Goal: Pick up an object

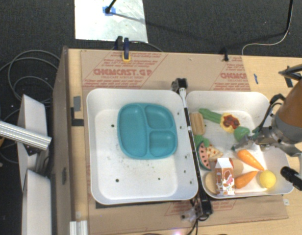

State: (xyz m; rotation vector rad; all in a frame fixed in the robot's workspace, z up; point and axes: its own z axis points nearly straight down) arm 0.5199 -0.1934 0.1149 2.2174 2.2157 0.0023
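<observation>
Approach is the step in hand: your gripper [246, 140] hangs low over the right bin [229, 98]; whether it pinches anything, you cannot tell. Just beside it, toward the near rim, lies an orange carrot [251, 159]; descend onto that.

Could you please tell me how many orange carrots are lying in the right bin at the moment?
2. One carrot lies near the gripper, pointing toward the lemon; the other carrot lies below it, beside the small carton. More could be hidden under the arm.
</observation>
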